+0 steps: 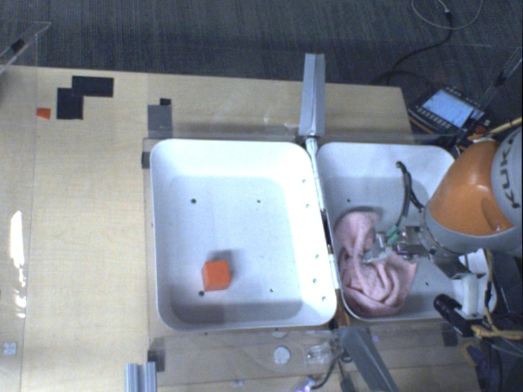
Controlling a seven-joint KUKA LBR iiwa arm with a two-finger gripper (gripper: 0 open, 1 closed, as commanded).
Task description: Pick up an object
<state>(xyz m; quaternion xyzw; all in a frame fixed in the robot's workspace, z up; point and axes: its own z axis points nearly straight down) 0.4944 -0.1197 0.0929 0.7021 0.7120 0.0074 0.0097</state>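
A crumpled pink cloth (pixel 369 264) lies in the right bin (pixel 359 174), against its left wall and near the front. My gripper (pixel 382 247) is down on the cloth's right upper part, its tips pressed among the folds. Whether cloth sits between the fingers cannot be made out. A small orange block (pixel 216 274) rests in the left bin (pixel 229 178), near its front left.
The arm's orange band (pixel 466 198) and grey wrist hang over the right bin's right side. A metal divider post (pixel 313 96) rises behind the gap between the bins. Black and orange markers (pixel 78 96) sit on the wooden bench at the far left.
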